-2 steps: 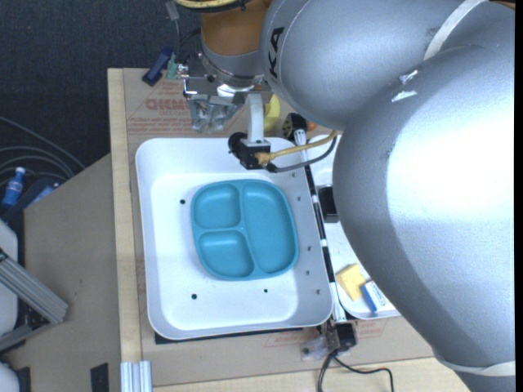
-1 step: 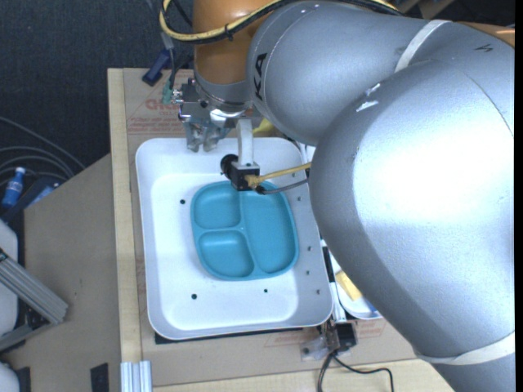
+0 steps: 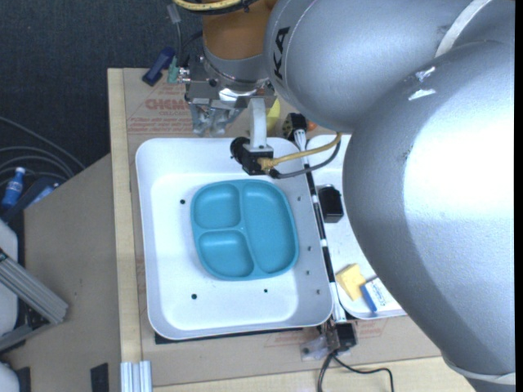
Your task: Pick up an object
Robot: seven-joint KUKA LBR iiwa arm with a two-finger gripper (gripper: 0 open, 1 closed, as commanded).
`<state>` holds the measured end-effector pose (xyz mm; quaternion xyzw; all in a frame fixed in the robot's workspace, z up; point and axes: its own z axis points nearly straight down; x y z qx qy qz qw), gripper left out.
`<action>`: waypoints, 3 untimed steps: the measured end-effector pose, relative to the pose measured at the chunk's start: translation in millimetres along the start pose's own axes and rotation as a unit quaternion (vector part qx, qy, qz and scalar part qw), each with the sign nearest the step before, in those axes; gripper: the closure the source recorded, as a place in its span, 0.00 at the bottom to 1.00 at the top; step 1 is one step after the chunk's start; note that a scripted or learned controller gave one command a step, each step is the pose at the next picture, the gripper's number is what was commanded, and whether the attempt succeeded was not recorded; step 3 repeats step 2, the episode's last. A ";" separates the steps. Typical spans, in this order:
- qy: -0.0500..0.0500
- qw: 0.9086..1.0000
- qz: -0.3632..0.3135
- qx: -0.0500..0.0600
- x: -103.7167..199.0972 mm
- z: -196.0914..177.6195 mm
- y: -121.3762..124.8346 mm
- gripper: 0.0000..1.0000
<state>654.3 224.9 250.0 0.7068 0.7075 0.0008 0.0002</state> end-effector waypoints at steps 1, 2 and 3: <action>-0.001 1.000 0.000 0.002 -0.7 3.9 -6.3 1.00; 0.000 1.000 0.000 0.000 -0.5 10.3 12.2 1.00; 0.000 1.000 0.000 0.000 -0.5 10.3 12.2 1.00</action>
